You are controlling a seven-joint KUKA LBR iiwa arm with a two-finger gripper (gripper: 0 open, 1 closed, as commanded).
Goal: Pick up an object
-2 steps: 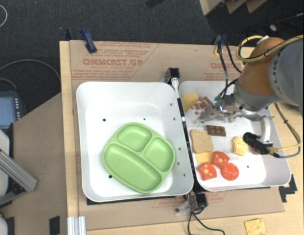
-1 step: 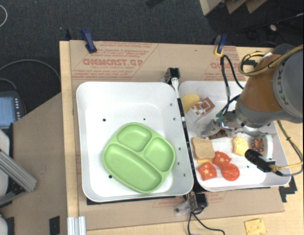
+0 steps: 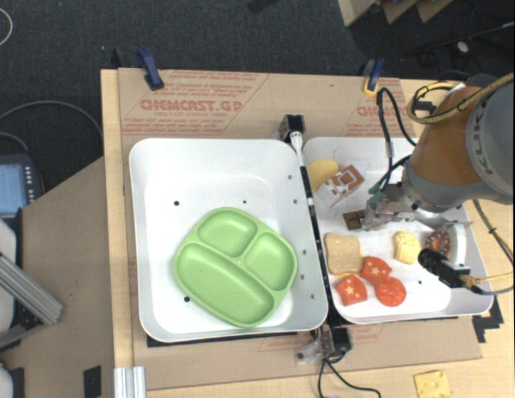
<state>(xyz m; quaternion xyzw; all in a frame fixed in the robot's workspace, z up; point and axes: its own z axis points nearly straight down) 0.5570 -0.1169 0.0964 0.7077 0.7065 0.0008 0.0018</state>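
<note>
I have the gripper low in the right bin, just beside the small brown piece; whether it grips anything, I cannot tell. I'd centre over that piece, descend straight, and avoid nudging the bread slice nearby.

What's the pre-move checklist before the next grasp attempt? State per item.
1. Targets in reach: ok. Bread slice, tomato pieces and yellow piece lie in the right bin.
2. Gripper over that bin: ok, low beside the small brown piece.
3. Finger state: cannot tell.
4. Object already held: cannot tell.
5. Crowding: not ok. Bread and tomatoes touch.
6. Left bin: ok, green divided plate lies flat, apart from the arm.
</note>
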